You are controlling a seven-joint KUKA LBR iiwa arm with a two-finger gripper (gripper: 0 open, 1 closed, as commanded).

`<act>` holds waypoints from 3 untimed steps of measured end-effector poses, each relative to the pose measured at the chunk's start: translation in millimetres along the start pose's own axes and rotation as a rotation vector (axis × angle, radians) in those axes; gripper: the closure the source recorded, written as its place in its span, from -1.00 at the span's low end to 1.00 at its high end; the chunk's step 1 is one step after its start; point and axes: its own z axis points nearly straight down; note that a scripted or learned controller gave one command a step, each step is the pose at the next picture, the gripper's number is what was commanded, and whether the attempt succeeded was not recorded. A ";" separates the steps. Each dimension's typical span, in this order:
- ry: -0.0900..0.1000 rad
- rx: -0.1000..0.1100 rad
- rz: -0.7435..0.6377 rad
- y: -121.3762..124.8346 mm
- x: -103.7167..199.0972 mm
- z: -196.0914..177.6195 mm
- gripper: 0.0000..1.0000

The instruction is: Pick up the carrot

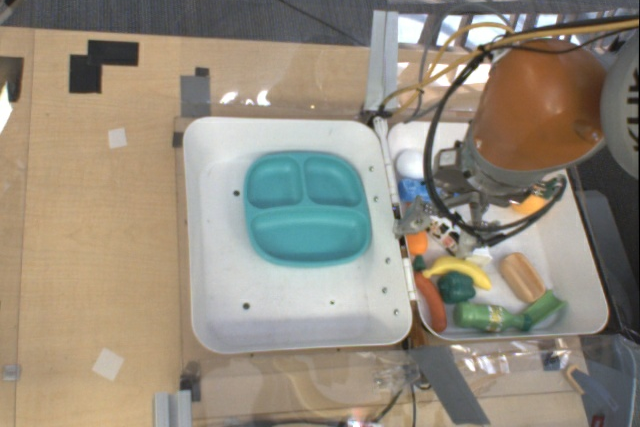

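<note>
While the grey arm with its orange band [540, 110] reached in from the right over the right-hand shallow white bin [585, 260], its gripper [462, 220] hung low above the bin's left part, and whether it was wide or narrow could not be told from this angle. The slim orange-red carrot [429, 300] lay by the bin's left wall near the front corner, just beside a yellow plastic banana [462, 270] and a dark green round vegetable [456, 288]. A green cucumber-like piece [505, 317] lay along the front wall, and a tan cylindrical piece [522, 275] sat near it. The left-hand white bin [215, 315] held a teal sectioned plastic plate [305, 207].
</note>
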 end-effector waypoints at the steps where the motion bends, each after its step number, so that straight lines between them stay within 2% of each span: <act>1: -0.001 0.003 -0.315 52.9 18.4 -53.9 -1.00; 2: -0.002 -0.003 -0.464 63.2 -26.2 1.3 -1.00; 3: -0.001 0.002 -0.425 38.6 4.0 -0.1 -1.00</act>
